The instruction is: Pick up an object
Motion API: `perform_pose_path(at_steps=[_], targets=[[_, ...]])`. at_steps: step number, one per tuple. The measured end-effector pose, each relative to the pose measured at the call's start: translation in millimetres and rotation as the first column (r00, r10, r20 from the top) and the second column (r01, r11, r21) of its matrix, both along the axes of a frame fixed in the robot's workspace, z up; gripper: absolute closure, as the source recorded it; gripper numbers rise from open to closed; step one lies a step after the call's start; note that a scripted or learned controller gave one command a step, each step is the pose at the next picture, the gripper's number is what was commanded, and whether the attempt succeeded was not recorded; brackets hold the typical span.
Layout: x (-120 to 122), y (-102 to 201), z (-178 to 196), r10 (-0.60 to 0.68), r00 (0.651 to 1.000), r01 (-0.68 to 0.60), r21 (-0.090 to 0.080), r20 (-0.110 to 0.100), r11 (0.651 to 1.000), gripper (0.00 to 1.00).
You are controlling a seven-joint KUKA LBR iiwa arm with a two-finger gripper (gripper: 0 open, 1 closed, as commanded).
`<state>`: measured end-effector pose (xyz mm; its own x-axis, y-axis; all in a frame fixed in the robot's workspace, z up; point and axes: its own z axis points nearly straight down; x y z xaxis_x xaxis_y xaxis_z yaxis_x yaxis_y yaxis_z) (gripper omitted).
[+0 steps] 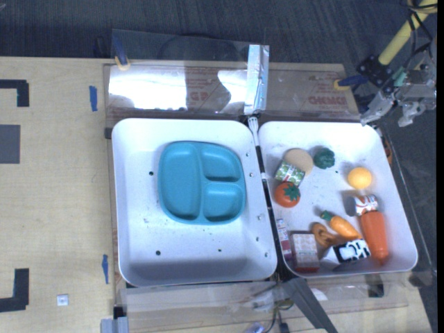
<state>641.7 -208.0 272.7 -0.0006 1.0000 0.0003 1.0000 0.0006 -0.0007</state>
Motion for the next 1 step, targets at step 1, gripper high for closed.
perform_pose_path(at_steps=[1], targets=[[-16.3,49.5,-146.4,0.193,0.981,-0.193,0.003,-0.007,0.981,0.00]])
